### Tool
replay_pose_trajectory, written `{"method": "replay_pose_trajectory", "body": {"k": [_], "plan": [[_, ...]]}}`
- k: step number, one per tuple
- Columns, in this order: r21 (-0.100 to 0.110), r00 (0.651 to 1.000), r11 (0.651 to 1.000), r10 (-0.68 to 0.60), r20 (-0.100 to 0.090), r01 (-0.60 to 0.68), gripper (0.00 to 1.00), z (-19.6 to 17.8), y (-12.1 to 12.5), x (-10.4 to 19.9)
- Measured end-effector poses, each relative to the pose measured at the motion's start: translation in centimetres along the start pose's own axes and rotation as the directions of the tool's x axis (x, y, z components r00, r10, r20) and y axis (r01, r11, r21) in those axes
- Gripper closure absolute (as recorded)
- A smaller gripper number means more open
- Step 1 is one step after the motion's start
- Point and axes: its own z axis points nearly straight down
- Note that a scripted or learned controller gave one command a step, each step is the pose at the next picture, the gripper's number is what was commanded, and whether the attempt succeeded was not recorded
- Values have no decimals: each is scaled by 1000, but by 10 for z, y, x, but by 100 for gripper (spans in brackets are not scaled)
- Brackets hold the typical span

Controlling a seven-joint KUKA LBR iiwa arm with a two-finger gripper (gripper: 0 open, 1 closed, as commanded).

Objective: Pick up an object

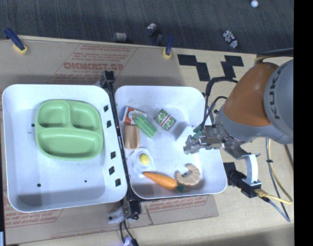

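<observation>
**Grey gripper low over the right bin's right edge**

Grey metal is what you see at the arm's tip: the gripper (193, 146) hangs over the right side of the right bin (161, 92), and whether its fingers are apart or together you cannot tell from this angle. Nothing shows between them.

Nearest to you, just below the tool and a little left, lies a croissant-like toy pastry (189, 175), touching a toy carrot (160, 180) that stretches further left along the bin's front wall. Left of the tool, across bare white floor, sits a toy fried egg (143, 159), and just beyond it a small tan bread-like block (131, 136). Further up and left of the tool you find a green vegetable-like piece (145, 125) lying over a red-and-white packet (129, 115), and beside them a small green-and-white box (165, 119), the closest of that group to the tool. All of these rest on the bin floor, apart from the tool.

Well to the tool's left, in the left bin (13, 152), a green divided plate (69, 129) lies flat. Behind the tool, the orange band (252, 96) of the arm rises at the right. At the far edge of the cardboard (95, 60) under the bins, you see blue clamps (15, 40).
</observation>
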Motion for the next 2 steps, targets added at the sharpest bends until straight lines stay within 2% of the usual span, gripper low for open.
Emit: {"method": "replay_pose_trajectory", "body": {"k": [1,2], "plan": [[-3,1000,1000,3,2,-3,100,-35,0,-24],[-6,1000,1000,-2,3,2,100,-45,1,-23]]}}
